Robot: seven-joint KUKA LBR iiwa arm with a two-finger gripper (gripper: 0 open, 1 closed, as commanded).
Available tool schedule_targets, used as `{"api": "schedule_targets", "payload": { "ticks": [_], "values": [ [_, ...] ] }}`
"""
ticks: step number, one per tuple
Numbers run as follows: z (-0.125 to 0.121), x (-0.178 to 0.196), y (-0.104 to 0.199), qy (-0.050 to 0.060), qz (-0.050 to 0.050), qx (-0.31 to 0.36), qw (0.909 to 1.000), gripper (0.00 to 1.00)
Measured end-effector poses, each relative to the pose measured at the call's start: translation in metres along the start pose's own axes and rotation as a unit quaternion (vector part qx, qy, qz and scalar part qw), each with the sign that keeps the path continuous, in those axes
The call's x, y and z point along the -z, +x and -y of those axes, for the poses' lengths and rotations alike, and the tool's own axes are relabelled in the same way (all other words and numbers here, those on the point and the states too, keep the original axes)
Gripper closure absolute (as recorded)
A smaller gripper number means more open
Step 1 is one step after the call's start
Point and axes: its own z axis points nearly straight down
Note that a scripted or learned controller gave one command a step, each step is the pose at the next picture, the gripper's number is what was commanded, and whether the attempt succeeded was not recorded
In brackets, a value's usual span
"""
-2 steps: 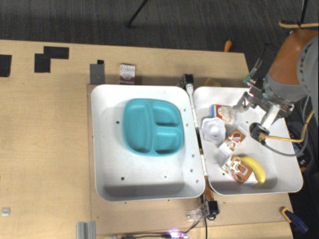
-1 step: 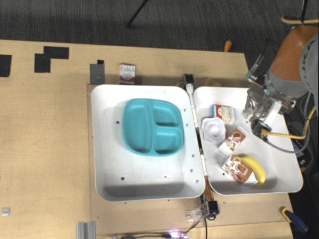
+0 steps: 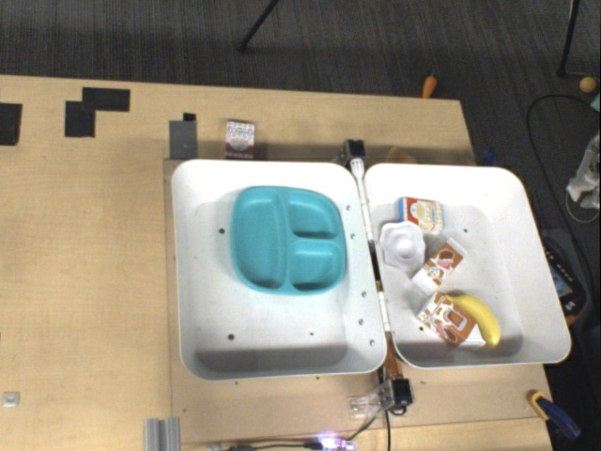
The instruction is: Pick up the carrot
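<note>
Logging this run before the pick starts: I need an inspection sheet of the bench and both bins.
Surface: tan bench bearing two white bins, left bin and right bin, side by side.
Job's things: carrot, nothing seen.
Clutter: teal divided plate in left bin; in right bin a banana, white cup, small carton and two packets.
Grippers: nothing seen.
Cables: a cable at the bench's near edge; another on the floor at right.
Surroundings: dark carpet; black marks and a small tag on the bench.
</note>
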Motion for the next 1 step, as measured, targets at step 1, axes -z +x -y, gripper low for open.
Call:
{"api": "schedule_targets", "payload": {
  "ticks": [1],
  "values": [
    [0.0336, -0.0957, -0.0326, 0.013, 0.003, 0.029, 0.9995, 1.00]
  ]
}}
